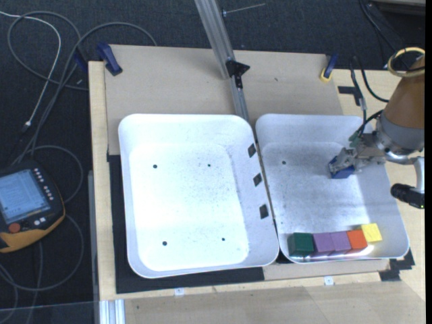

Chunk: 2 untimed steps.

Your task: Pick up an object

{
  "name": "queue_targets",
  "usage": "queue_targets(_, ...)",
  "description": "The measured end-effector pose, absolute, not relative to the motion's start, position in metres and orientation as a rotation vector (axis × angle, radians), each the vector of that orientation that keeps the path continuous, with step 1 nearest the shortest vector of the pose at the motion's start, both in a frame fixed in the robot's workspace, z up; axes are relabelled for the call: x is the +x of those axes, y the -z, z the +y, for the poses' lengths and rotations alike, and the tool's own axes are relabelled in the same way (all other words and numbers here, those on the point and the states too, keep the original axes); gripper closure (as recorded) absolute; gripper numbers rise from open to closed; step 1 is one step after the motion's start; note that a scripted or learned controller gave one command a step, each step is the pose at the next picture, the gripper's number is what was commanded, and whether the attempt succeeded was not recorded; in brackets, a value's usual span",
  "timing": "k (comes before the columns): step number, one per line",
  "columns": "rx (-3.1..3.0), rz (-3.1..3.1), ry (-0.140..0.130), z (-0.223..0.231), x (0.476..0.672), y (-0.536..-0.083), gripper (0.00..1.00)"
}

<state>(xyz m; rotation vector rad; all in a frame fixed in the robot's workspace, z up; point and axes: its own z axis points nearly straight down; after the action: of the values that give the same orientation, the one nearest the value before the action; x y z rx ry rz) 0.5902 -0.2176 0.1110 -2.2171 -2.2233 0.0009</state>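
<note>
While the grey arm reaches in from the right, its end effector [343, 165] hangs low over the right-hand shallow white bin [304, 201]; something small and blue sits at its tip, perhaps gripped, though I cannot tell. Along that bin's near wall lie green [302, 242], purple [331, 241], orange [356, 238] and yellow [372, 233] blocks in a touching row.

Wooden bench [175, 79] under 2 white bins [135, 130]
</note>
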Motion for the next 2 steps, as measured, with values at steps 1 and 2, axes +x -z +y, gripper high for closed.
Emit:
queue_targets(1,-2.209,-2.227,0.002,-0.142,0.605,-0.099,1.00)
queue_targets(2,-2.219,-2.232,0.011,-0.069,0.602,-0.275,1.00)
